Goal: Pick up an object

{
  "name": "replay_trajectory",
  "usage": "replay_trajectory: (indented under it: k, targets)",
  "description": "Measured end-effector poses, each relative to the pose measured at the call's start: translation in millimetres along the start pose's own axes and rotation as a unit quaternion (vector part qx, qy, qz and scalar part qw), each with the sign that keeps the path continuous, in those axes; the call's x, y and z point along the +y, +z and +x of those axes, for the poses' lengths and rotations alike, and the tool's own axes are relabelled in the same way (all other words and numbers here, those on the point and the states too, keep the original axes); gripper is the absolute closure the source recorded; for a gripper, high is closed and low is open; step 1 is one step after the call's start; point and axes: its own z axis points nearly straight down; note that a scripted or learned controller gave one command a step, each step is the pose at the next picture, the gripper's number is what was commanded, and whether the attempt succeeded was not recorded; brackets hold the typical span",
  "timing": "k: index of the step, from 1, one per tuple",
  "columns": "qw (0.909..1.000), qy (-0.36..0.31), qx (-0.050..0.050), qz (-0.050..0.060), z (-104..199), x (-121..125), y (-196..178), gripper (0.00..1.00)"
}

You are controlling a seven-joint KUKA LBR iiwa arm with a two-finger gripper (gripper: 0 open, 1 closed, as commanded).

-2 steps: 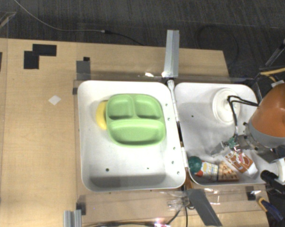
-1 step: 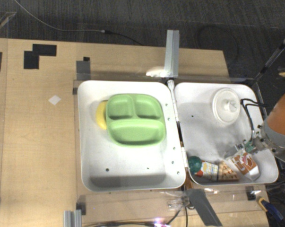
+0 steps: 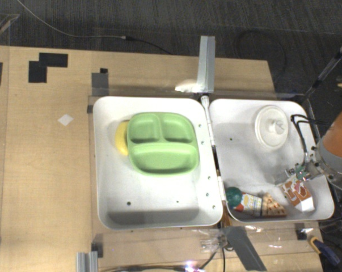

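The right bin holds a white round lidded cup at the back. A bottle with a green cap lies on its side along the front wall. A small brown and white carton rests in the front right corner. My gripper reaches in from the right, low over the bin's right side. It hangs just above and behind the carton, whose top edge sits right under its tip. Nothing is seen lifted.
The left bin carries a green divided plate with a yellow object poking out from under its left edge. A black wire loop lies by the right bin's right wall. The arm's orange band overhangs that wall.
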Motion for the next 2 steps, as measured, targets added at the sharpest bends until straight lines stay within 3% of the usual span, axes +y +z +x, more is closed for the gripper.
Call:
replay_trajectory:
  k: [1,2]
  targets:
    - [1.0000,-0.001,-0.001,-0.002,-0.3,2.4,-11.1,1.00]
    - [0.9993,0.037,0.004,0.005,58.0,39.1,-133.2,1.00]
